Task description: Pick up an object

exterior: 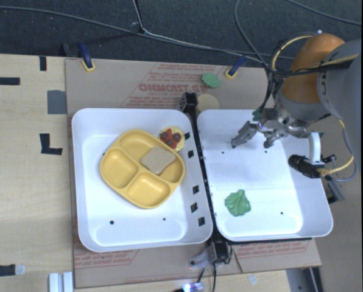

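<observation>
A green leafy lettuce piece (237,202) lies in the right bin (303,224), toward its front. In the left bin (90,224) rests a yellow divided plate (122,166) with a slice of brown toast (158,159) on it and a cluster of red berries (171,138) at its far corner. My gripper (253,137) hovers over the back part of the right bin, its two fingers spread apart with nothing between them. It stands well behind the lettuce and to its right.
A small green object (211,79) sits on the cardboard behind the bins. Black clips (189,102) join the bins along the middle seam. Cables cross the dark floor at the back. The arm's grey body and orange band (315,66) rise at the right.
</observation>
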Controlling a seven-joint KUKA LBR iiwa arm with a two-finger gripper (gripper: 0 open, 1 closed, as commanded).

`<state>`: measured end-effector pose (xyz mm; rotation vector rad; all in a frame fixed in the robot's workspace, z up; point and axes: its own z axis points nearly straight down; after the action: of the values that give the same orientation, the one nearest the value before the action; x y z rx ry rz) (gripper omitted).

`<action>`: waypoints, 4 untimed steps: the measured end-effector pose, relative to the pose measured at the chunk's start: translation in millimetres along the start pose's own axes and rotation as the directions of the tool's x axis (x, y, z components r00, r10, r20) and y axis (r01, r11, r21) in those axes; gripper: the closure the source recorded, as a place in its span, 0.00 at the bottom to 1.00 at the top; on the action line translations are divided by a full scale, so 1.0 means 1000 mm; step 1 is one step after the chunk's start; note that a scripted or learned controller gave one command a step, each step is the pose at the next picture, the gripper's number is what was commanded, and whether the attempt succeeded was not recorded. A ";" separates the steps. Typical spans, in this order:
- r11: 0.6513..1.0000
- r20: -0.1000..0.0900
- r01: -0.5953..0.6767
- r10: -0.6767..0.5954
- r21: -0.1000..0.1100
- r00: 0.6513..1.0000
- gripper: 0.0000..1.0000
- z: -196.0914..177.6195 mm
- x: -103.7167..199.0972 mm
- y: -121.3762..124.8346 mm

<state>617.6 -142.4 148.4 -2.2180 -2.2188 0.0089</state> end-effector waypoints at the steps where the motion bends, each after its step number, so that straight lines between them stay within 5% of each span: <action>1: 1.000 0.000 0.001 -0.001 -0.001 1.000 0.00 0.052 0.007 0.006; 2: 1.000 -0.001 0.003 -0.003 -0.004 1.000 1.00 0.039 0.008 0.007; 4: 1.000 -0.001 0.001 -0.001 -0.010 1.000 1.00 -0.054 0.007 0.016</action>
<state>633.7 -135.1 202.0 -2.2213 -2.2244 -0.0025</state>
